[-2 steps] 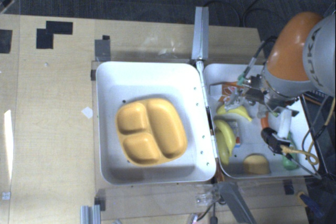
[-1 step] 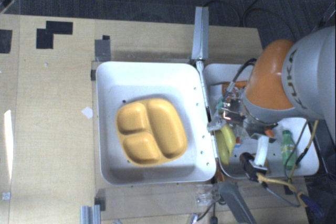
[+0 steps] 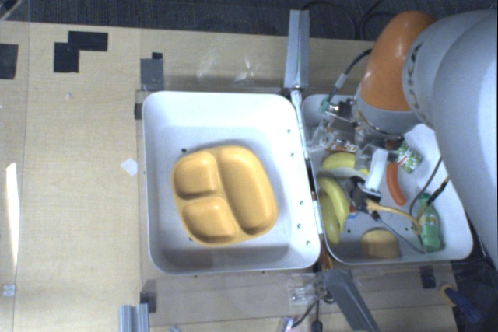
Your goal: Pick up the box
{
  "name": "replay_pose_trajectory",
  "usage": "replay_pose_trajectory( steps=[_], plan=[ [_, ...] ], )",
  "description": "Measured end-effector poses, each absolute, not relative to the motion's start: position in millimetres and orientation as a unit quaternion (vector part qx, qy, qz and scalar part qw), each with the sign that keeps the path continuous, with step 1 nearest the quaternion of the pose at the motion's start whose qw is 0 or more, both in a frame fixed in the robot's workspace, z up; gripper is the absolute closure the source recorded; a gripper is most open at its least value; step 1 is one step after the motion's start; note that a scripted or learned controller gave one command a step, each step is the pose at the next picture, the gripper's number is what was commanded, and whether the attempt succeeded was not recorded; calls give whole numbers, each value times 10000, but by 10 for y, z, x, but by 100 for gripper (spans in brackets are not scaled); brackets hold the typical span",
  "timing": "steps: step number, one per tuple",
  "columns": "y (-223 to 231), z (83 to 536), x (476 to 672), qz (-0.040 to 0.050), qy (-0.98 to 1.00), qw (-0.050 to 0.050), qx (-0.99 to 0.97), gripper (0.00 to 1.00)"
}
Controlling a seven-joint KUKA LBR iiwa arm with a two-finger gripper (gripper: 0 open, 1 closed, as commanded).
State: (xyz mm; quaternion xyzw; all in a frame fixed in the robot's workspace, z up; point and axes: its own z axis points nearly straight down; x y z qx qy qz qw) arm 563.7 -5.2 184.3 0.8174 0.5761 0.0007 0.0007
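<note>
Claw (image 3: pixel 354 153) sits low in the right bin (image 3: pixel 459 241), just above the banana (image 3: pixel 334 206). Whether it's wide or narrow, I cannot tell. The small green-and-white box (image 3: pixel 408 159) lies right of the banana, past the claw.

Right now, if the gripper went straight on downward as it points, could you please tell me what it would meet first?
Most likely the bananas in the right bin: the gripper hangs close beside them, pointing into the bin. Depth is unclear from above, so it might miss them.
</note>
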Motion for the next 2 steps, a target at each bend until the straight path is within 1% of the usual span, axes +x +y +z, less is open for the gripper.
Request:
replay_pose_trajectory(
  steps=[1, 2],
  plan=[
    [-548, 1897, 4876, 15, 5856, 10, 8106, 0],
    [-809, 1845, 5635, 10, 6151, 9, 7884, 0]
  ],
)
